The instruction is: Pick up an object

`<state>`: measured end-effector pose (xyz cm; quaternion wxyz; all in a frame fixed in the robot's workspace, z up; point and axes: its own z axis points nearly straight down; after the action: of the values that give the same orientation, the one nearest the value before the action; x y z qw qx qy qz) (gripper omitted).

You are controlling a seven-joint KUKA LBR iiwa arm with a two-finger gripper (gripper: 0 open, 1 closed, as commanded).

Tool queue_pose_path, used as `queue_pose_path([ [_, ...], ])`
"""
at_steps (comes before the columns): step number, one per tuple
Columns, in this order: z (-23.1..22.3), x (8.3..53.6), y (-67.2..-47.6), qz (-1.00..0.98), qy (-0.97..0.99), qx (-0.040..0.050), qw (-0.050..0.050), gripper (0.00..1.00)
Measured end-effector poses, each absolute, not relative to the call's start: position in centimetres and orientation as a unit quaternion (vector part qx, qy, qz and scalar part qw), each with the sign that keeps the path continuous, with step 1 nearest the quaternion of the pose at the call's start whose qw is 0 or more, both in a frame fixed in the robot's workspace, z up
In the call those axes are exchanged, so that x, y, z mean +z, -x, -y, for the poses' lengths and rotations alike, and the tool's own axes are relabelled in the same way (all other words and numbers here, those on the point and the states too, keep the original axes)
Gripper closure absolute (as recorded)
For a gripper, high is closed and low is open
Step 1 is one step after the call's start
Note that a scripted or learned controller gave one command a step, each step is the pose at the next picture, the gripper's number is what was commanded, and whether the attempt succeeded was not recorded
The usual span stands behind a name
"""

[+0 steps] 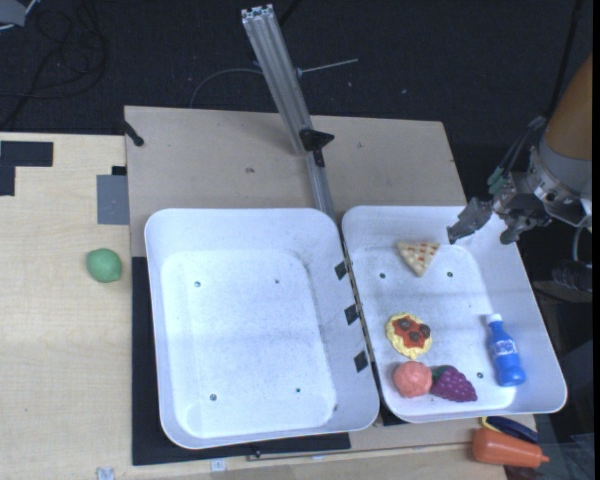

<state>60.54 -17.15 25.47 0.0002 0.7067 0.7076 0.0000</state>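
The right bin (370, 236) holds a pizza slice (418, 256) near its far edge. Toward the front lie a round pizza-like toy (409, 335), a red-pink fruit (412, 379) and purple grapes (454, 384). A blue bottle (504, 351) lies by the right wall. My gripper (490, 224) hangs over the bin's far right corner, to the right of the pizza slice. Its two dark fingers stand apart and open, with nothing between them.
The left bin (180, 230) sits beside the right one. A green ball (105, 265) rests on the bench to the left. An orange toy (508, 450) lies outside the right bin's front corner. A slanted metal rail (286, 88) stands behind the bins.
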Motion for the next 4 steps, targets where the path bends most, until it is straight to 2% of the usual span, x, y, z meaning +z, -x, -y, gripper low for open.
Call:
queue_pose_path([
  [2, 17.3, 16.5, -60.9, -0.707, -0.707, -0.0013, -0.002, 0.00],
  [3, 16.8, 12.1, -60.4, -0.707, -0.707, -0.0012, -0.002, 0.00],
  [4, 17.0, 13.3, -60.5, -0.707, -0.707, -0.0001, 0.000, 1.00],
])
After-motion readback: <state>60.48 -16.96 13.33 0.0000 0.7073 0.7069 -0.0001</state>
